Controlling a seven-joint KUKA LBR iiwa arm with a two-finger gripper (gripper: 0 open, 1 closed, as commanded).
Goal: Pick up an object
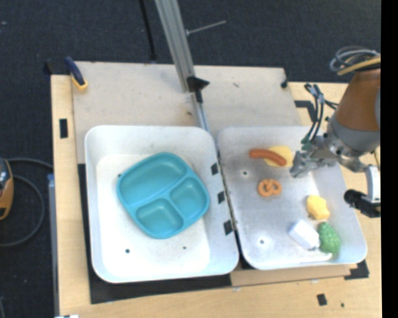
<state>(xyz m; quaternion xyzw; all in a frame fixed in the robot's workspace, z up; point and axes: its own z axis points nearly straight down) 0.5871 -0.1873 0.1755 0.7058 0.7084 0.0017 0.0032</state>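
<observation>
Grey arm [355, 134], orange band

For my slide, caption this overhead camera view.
Grey arm's gripper hovers beside a hot dog toy in the right white bin; a teal divided plate sits left.

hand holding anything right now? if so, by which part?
Nothing visibly held. The hand hangs over the right bin, just right of the hot dog, with no object seen between its fingers.

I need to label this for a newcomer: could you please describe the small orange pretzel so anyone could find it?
Look in the right-hand white bin. Near its middle, below the hot dog, lies the pretzel. It alone is orange, twisted, with holes.
</observation>
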